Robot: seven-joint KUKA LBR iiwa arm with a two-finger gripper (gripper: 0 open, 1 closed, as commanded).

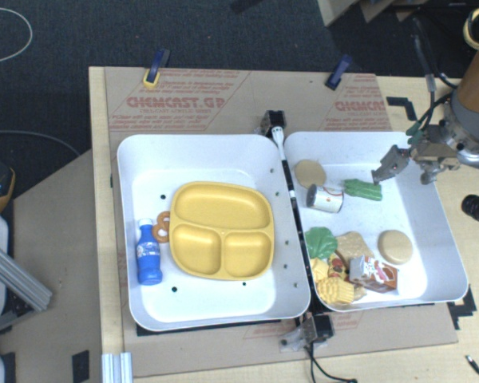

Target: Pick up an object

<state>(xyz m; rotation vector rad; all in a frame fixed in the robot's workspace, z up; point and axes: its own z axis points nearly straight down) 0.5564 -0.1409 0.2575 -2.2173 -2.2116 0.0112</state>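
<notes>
My gripper (pixel 405 170) hangs over the far right part of the right bin (pixel 447 238), open, with bare bin floor between its fingers. Just to its left lies a green toy piece (pixel 362 189). Further left are a small white can (pixel 327 200) on its side and a round tan biscuit (pixel 310 171). Along the near side of that bin lie a green leafy piece (pixel 321 242), a tan cracker (pixel 353 246), a round bun (pixel 396 246), a red and white packet (pixel 373 272) and a yellow waffle piece (pixel 335 289).
The left bin (pixel 136 166) holds a yellow divided plate (pixel 221 230), a blue bottle (pixel 148 254) lying beside it and a small orange pretzel (pixel 163 226). Clamps (pixel 153 69) sit on the board's far edge. The arm and cables enter at upper right.
</notes>
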